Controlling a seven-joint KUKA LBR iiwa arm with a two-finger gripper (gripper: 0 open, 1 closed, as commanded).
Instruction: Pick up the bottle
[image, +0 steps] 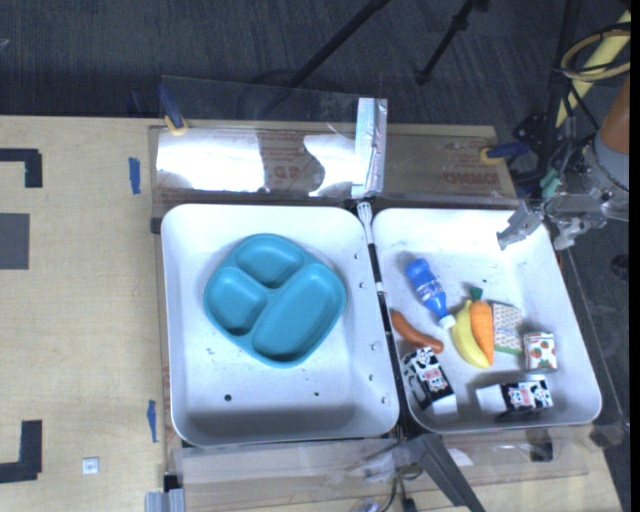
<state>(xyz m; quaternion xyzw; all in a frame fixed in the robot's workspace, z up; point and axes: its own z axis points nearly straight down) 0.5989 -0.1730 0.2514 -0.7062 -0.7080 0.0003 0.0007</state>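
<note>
I see the blue bottle (428, 288) lying on its side in the right bin (578, 350), near that bin's upper left part. Its white cap end points down and to the right. The gripper (540, 228) is up at the right bin's top right edge, well apart from the bottle, which lies down and to the left of it. Nothing sits in the gripper. I cannot tell how wide it stands, because it is small and blurry there.

The arm is cut off by the right side of the frame, so I only see a little of it.

Right below the bottle are an orange sausage-like toy (413, 329), a yellow banana (468, 341) and an orange carrot (482, 328). The banana touches the bottle's cap end, I think. Two little cow-print milk cartons lie lower, one (427, 376) at the bottom left of the bin and one (523, 395) at the bottom right. A small box with red fruit on it (539, 351) sits by the carrot, and a patterned box (507, 322) is partly hidden behind it.

The left bin (190, 300) holds a blue divided plate (275, 298).
</note>
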